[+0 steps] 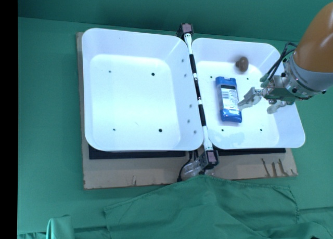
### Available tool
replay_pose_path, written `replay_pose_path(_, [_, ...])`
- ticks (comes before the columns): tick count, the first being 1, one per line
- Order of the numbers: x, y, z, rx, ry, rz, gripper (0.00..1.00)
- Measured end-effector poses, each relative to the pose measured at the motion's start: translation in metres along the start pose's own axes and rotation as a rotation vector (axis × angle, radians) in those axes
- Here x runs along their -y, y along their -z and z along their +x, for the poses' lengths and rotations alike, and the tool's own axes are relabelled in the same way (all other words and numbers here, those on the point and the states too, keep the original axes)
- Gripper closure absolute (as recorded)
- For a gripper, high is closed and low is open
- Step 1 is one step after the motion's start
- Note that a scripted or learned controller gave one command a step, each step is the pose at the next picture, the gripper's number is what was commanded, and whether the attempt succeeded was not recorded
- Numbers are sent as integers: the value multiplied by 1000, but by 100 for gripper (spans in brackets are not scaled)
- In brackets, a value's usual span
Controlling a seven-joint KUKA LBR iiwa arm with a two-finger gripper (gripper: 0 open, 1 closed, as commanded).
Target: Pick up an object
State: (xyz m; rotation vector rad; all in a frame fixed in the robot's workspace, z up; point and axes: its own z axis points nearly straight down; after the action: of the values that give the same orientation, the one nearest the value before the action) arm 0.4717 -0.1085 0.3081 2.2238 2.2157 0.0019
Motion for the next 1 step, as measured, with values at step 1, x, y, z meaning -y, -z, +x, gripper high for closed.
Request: replay_pose_path(1, [-27, -100, -5, -2, 0, 9, 0])
